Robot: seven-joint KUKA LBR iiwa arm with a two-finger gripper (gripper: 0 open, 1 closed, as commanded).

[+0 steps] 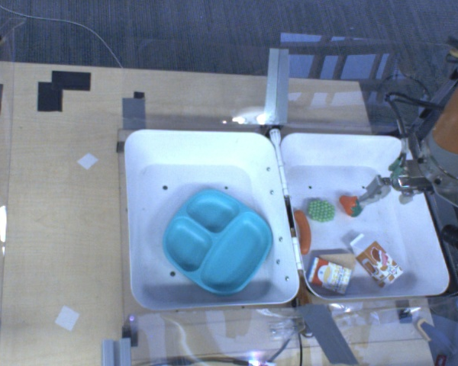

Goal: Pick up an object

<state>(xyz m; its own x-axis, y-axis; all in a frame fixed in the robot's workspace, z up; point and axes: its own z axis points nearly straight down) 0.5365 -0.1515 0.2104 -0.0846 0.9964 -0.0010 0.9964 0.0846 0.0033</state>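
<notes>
**Arm low over the right bin, tool at the small orange toy**

We see the arm reaching in from the right, its orange band at the frame's edge and the grey wrist angled down and to the left over the right bin [420, 204]. The tool [364, 199] stretches out low toward the middle of that bin, its tip right at a small orange toy with a green end [349, 203]. We cannot tell from this slant whether the tool is open or closed, nor whether the toy is actually between its tips; the two look to be touching or nearly so.

Just left of the orange toy lies a green bumpy ball [320, 210]. Against the bin's left wall we find a slim orange piece, carrot-like [304, 232]. Near the front edge sit two small printed cartons: a red and yellow one [331, 274] and a brown and white one [378, 263], close together, with a small white block [357, 242] just behind the second.

The left bin [149, 204] holds a blue divided plate [217, 240], resting slightly right of centre.

Both bins sit side by side on a pale wooden bench [53, 227] marked with black tape patches [61, 88]. Beyond the bench we see dark carpet [214, 21], and a metal post [277, 86] rises behind the seam between the bins.
</notes>
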